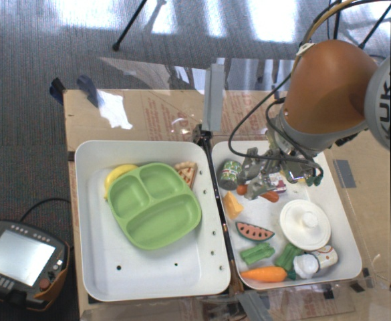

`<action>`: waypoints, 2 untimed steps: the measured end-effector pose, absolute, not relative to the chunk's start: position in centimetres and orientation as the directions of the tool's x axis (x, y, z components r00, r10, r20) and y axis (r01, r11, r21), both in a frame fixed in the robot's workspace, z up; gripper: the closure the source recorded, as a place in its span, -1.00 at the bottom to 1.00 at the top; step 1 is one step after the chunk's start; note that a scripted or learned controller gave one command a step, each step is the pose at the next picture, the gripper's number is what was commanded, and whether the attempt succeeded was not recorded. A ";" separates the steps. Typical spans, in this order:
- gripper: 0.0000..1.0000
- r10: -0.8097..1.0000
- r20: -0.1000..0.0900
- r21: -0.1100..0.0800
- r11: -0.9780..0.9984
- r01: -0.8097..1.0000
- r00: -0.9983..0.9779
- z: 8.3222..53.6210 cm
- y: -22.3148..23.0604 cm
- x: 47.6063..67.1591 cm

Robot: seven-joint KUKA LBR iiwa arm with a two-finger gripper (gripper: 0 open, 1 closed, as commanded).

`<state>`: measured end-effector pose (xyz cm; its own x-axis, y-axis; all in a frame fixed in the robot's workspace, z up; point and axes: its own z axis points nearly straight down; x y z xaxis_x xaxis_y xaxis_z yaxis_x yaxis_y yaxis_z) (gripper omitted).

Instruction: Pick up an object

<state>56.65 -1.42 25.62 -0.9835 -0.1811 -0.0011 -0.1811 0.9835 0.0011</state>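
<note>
— Orange band and grey wrist come in from 3 o'clock; where do the jaws [262, 179] sit?

— Low over the right bin [342, 209], toward its 11 o'clock corner. I cannot tell whether they are wide or narrow, and nothing can be seen held between them.

— What lies closest?

— A small red-orange piece [267, 196] shows just below them, too small to name. A green can [230, 172] stands at 9 o'clock of them, and a yellow-orange wedge [232, 206] lies at 7 o'clock, near the bin's left wall.

— And further off?

— A watermelon slice [254, 231] sits mid-bin, a white lidded pot [305, 223] at 3 o'clock of it. Toward 6 o'clock lie a green pea pod [257, 253] and a carrot [265, 274], with a white bottle [313, 262] on its side near the 5 o'clock corner.

— The left bin [95, 246]?

— A green divided plate [155, 204], with a banana [117, 176] peeking out at its 10 o'clock and a pizza slice [187, 174] at its 1 o'clock. Both bins rest on the cardboard-covered worktop [148, 116].
</note>
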 end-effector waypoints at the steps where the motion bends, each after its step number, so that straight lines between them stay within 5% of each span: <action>1: 1.00 -0.375 0.005 0.004 0.927 -0.375 -0.927 18.5 -6.2 49.9; 2: 1.00 -0.368 -0.002 0.002 0.930 -0.368 -0.930 21.0 -2.6 51.3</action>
<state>51.26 -2.58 21.04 -0.9299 -0.3678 -0.0018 -0.3678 0.9299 0.0018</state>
